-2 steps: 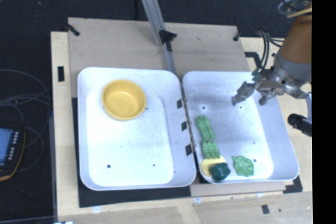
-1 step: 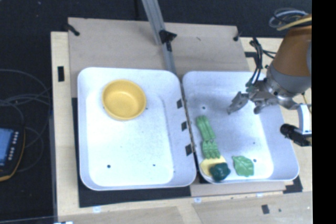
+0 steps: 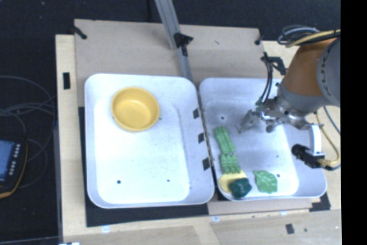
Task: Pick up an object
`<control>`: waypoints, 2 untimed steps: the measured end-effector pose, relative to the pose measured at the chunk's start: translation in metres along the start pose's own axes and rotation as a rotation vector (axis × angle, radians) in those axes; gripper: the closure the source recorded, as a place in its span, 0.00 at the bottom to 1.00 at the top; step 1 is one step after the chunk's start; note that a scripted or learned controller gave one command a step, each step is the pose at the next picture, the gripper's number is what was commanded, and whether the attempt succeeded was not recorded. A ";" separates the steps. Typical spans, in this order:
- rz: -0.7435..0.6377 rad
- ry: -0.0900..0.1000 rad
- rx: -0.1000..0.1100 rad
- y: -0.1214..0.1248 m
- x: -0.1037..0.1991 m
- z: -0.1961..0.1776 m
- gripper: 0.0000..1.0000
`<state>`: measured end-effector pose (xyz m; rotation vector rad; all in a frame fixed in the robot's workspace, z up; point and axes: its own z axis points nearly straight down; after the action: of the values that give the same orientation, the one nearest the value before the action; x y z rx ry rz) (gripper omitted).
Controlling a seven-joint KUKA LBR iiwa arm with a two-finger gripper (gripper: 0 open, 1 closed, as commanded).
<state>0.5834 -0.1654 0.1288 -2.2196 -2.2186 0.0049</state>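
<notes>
I see the desk (image 3: pixel 137 49) carrying two shallow white bins side by side. The left bin (image 3: pixel 143 175) holds one thing, a yellow bowl (image 3: pixel 136 108), upright near its far left corner. The right bin (image 3: pixel 261 94) holds the rest, all toward its near side: a long green ridged piece (image 3: pixel 226 151) lying along the left wall, a yellow and dark green object (image 3: pixel 237 185) at the near left corner just past the long piece's near end, and a small light green piece (image 3: pixel 266 181) just to the right of that.

The arm (image 3: pixel 307 77) reaches in from the right, its orange band over the right bin's far right side. The pincer (image 3: pixel 255 119) sits over the bin's bare middle, apart from all three pieces, its fingers spread with nothing between them.
</notes>
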 end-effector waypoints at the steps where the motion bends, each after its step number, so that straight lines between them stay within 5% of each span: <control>1: 0.000 -0.001 -0.003 0.000 -0.001 0.029 0.00; 2: 0.001 0.000 -0.007 0.001 -0.001 0.017 1.00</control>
<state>0.5840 -0.1660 0.1116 -2.2243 -2.2206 -0.0032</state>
